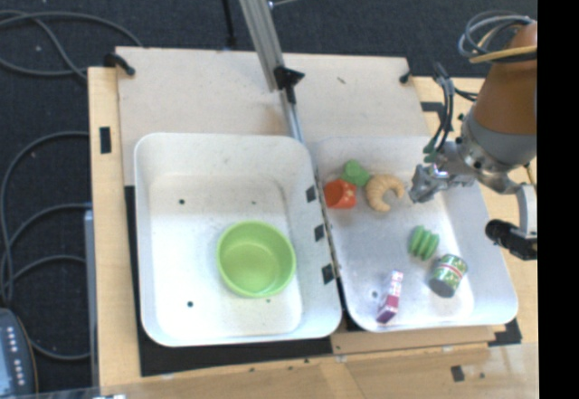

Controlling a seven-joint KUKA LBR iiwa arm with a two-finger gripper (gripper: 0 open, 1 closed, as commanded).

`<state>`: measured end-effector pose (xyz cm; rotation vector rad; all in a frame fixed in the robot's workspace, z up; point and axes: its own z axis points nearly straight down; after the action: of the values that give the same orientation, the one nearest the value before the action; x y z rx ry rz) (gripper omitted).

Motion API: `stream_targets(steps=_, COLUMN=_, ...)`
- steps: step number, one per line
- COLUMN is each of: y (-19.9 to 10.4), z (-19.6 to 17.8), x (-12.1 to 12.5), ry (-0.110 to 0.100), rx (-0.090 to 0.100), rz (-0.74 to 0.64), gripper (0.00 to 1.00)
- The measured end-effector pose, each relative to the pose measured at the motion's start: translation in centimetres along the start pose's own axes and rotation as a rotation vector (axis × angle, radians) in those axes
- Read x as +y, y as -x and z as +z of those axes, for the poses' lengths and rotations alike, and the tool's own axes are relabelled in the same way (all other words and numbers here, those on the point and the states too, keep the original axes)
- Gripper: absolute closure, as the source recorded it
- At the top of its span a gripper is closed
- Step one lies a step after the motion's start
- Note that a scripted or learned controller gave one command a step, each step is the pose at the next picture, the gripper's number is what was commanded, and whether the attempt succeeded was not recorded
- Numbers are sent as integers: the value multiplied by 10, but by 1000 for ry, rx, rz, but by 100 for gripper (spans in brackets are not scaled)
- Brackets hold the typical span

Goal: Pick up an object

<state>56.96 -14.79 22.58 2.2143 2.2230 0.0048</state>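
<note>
Hovering over the right bin (493,284), the gripper (423,186) sits just right of the tan croissant (385,192); nothing shows between its fingers, their spread unclear; a small can (447,274) and a pink carton (391,296) carry labels too blurred to read.

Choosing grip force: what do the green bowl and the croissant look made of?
Green bowl: likely plastic, uniform lime colour with a smooth, soft sheen. Croissant: probably a moulded plastic or rubber toy, with an even tan, matte surface; the view cannot settle which.
</note>
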Motion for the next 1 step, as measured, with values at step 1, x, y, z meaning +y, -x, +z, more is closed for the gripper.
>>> stream_targets(steps=1, y=-46, z=3, x=3, ry=-4, rx=2, rz=-3, gripper=100)
